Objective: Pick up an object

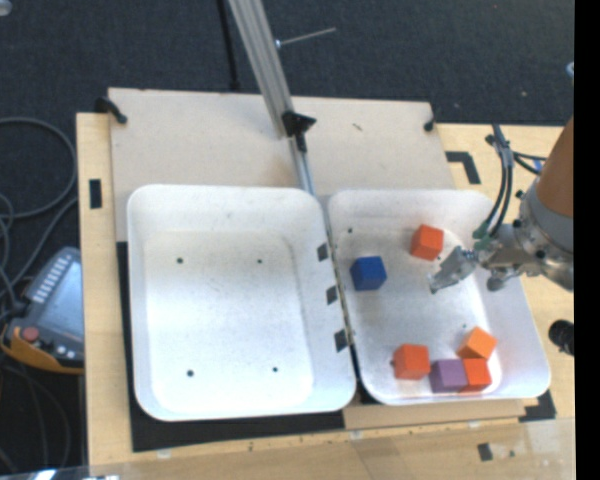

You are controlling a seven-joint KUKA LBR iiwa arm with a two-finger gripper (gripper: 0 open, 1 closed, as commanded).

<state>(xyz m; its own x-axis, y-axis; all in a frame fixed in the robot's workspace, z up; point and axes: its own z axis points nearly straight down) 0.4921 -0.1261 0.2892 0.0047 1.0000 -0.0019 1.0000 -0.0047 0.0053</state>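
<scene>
Pick not yet made; the gripper (450, 273) hangs over the right bin (380, 388), its closure impossible to judge, nothing seen in it; nearest, just left, lies the orange cube (427, 241), untouched.

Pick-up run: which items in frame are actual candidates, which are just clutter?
Job:
gripper
right bin
blue cube
orange cube near the gripper
orange cube at the front
purple cube
two orange cubes beside it

Lying about:
left bin
handheld pendant
floor cables
aluminium post
</scene>
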